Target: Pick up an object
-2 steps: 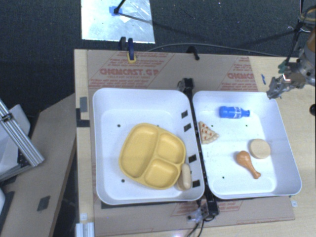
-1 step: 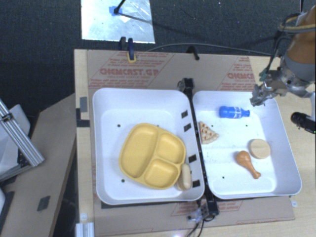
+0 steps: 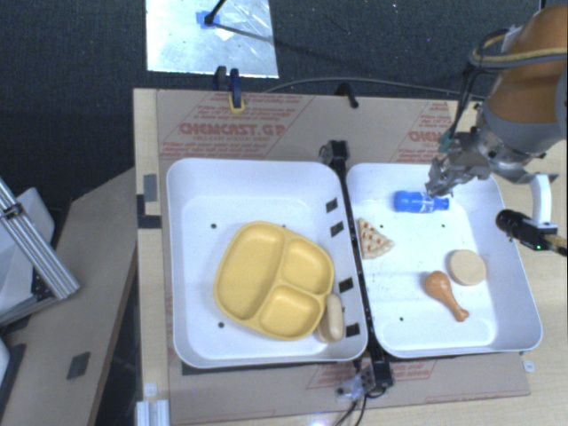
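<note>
two white bins (image 3: 266,180) set on a cardboard-lined bench (image 3: 257,127), dark floor behind, gripper (image 3: 439,185) lowered onto blue bottle (image 3: 420,203), grip state cannot be told

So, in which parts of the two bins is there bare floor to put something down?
Left bin: bare along the far wall and left side, around the yellow tray. Right bin: bare near strip below the drumstick. Crowded: its far part, with the gripper at the blue bottle.
</note>
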Available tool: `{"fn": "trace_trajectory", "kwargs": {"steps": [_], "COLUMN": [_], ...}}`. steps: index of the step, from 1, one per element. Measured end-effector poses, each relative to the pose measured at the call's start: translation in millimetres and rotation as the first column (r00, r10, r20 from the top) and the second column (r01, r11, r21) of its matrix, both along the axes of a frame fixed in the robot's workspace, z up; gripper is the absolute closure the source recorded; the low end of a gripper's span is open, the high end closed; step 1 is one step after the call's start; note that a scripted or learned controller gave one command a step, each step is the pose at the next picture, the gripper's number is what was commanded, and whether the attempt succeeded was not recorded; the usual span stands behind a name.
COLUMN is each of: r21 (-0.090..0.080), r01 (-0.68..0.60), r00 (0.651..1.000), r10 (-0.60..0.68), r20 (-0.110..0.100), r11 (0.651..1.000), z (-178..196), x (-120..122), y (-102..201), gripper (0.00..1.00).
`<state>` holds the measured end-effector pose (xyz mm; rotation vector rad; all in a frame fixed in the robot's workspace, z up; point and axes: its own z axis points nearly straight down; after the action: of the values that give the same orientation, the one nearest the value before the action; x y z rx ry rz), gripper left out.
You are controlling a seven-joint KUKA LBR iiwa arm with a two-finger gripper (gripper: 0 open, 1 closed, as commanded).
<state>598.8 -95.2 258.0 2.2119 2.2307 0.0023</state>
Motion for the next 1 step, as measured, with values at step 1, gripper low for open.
{"fn": "trace_trajectory", "kwargs": {"steps": [1], "r21": [0.002], "r01": [-0.001], "r00": [1.000], "r10": [0.001], "r20": [-0.002], "r11": [1.000], "z": [-9.7], "x": [-21.7], "y": [56.9], "gripper": [1.00]}}
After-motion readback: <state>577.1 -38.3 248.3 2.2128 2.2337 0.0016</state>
